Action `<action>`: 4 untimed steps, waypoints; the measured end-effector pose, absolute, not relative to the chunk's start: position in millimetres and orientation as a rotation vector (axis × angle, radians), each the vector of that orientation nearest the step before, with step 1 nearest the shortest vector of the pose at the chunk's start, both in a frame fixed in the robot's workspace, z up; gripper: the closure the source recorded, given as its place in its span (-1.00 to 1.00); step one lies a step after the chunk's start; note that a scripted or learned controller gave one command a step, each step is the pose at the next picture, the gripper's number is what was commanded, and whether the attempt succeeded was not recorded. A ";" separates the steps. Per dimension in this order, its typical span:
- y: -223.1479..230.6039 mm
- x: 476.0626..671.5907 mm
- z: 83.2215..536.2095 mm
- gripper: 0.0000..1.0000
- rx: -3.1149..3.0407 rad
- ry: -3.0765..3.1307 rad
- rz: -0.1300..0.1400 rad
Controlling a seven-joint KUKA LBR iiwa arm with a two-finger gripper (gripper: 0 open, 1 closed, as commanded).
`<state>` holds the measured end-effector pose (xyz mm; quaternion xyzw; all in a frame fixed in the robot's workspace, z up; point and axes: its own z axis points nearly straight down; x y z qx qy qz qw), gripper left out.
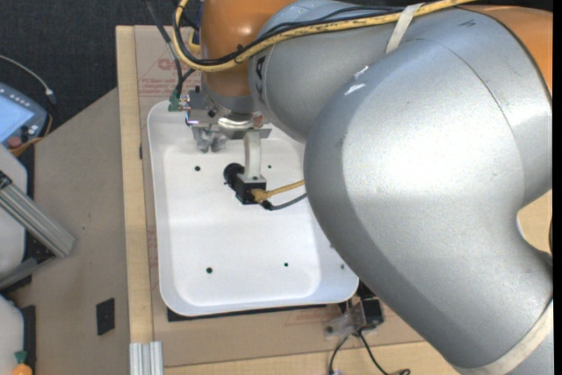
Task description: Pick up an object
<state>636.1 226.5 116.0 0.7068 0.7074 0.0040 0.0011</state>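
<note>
My gripper [207, 141] hangs over the far left part of the left white bin [189, 272], close above its floor. Short metal fingertips [201, 143] point down under the orange wrist. No loose object shows on the visible floor of this bin, and nothing shows between the fingertips. The big grey arm covers the whole right side of the view, so the right bin is hidden.
The bin's white floor bears a few small dark dots. Its raised rim runs along the left and near sides. Bare brown bench [132, 189] lies to the left, with a metal rail [35, 215] and a small screen [18, 114] further left.
</note>
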 end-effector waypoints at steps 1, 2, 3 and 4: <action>227.1 636.4 126.2 1.00 2.218 2.221 0.016; 227.7 636.7 136.4 1.00 2.218 2.221 0.019; 228.1 637.0 146.4 1.00 2.217 2.221 0.022; 228.6 637.4 156.7 1.00 2.215 2.221 0.026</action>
